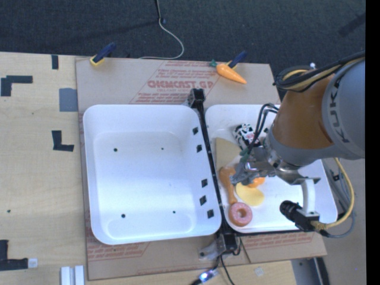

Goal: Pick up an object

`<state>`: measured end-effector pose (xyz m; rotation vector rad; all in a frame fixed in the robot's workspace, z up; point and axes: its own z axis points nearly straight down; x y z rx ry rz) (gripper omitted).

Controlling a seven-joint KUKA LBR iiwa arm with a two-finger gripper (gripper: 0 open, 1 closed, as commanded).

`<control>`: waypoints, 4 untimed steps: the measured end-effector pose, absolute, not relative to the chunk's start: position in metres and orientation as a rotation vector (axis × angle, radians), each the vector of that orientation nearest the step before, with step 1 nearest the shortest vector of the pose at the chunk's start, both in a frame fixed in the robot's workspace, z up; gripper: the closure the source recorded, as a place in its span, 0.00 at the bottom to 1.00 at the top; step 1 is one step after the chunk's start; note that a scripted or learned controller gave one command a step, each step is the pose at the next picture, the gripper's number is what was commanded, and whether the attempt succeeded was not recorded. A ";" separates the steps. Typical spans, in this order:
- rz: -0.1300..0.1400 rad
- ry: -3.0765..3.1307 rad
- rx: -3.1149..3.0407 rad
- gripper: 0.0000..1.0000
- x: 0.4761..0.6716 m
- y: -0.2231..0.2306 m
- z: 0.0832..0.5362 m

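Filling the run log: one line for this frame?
arm over right bin | pincer low above yellow piece | pink donut untouched | grasp unconfirmed

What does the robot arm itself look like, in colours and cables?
The arm is a thick grey cylinder with dark lettering, and an orange band sits above the wrist. Black and yellow cables loop along it. The pincer is dark grey metal.

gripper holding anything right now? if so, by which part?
Cannot be told. The gripper is low in the right white bin, over the flat yellow piece and beside the orange sausage-shaped toy, but nothing visibly sits between its fingers.
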<state>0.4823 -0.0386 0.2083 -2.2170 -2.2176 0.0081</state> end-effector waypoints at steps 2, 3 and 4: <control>0.002 -2.222 -2.219 1.00 0.484 -0.036 0.193; 0.003 -2.222 -2.217 1.00 0.483 -0.031 0.193; 0.001 -2.227 -2.213 1.00 0.483 0.010 0.206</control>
